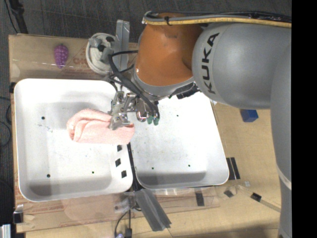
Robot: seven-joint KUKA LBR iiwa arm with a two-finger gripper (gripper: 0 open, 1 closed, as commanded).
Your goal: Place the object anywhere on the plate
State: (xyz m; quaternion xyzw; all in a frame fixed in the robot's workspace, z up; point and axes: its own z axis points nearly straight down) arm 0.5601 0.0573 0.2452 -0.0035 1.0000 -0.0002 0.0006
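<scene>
the large grey kuka arm with its orange band (pixel 163 48), nearest the camera, is seen reaching down over the seam between the two shallow white plastic bins. its gripper (pixel 120 119) is lowered onto the right end of the soft pink folded cloth (pixel 96 126), which lies in the left bin (pixel 29 133), against that bin's right wall. whether the cloth is pinched cannot be told, since the metal parts are tangled with wiring in this view. no plate can be made out beside the cloth; the right bin (pixel 188 152) lies just to the cloth's right. the task is judged to be at its start: the cloth is not lifted, and carrying and placing are left.
</scene>
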